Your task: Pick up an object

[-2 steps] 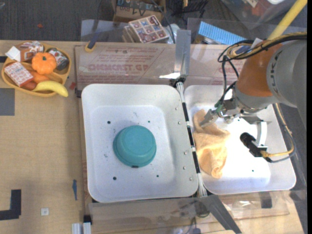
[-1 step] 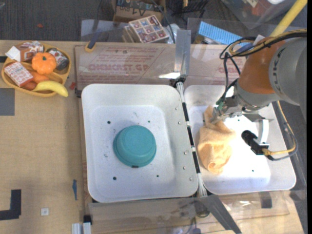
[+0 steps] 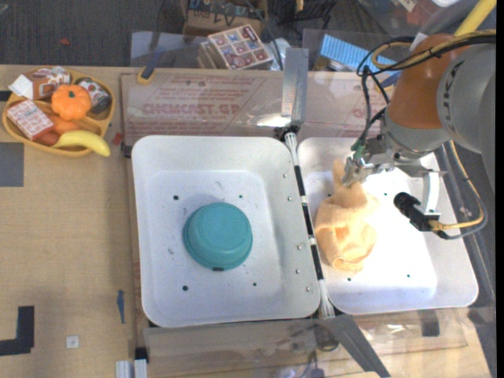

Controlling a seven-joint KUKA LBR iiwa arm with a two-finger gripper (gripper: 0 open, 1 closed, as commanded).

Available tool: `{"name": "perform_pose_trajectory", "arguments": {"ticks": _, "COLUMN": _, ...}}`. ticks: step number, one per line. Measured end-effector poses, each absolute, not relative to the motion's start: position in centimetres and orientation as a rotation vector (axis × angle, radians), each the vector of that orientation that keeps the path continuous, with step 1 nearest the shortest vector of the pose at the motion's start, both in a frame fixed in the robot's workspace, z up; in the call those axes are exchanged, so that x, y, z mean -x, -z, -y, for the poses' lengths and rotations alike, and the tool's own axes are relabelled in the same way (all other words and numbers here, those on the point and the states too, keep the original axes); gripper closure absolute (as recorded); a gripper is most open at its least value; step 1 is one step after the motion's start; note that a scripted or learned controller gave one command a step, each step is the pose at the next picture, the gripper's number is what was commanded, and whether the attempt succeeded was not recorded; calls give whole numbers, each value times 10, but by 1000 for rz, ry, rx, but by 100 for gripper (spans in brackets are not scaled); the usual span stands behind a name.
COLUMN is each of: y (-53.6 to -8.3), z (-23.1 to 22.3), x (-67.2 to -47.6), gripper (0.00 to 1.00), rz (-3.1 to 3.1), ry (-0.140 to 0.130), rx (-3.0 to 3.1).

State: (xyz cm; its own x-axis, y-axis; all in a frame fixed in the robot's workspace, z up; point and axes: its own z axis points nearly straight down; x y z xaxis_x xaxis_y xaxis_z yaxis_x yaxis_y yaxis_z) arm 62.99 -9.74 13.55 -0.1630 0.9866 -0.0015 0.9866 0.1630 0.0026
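One arm's fingers [image 3: 354, 166] seemingly pinch the peach cloth [image 3: 344, 225].

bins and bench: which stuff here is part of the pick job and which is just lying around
Part of the job:
- tool, down at the top of the cloth in the right bin
- yellow cloth, crumpled in the right bin
- teal bowl, upside down in the left bin

Lying about:
- fruit dish with orange pumpkin and banana
- boxes behind the bins

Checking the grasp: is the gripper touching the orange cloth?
Touching. In the camera view the gripper meets the top of the orange cloth in the right bin, no gap between them.
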Motion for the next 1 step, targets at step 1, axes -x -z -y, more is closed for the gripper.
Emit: {"name": "perform_pose_trajectory", "arguments": {"ticks": 1, "y": -199, "z": 67, "x": -662, "gripper": 100, "rz": -2655, "ry": -3, "rx": -1668}}
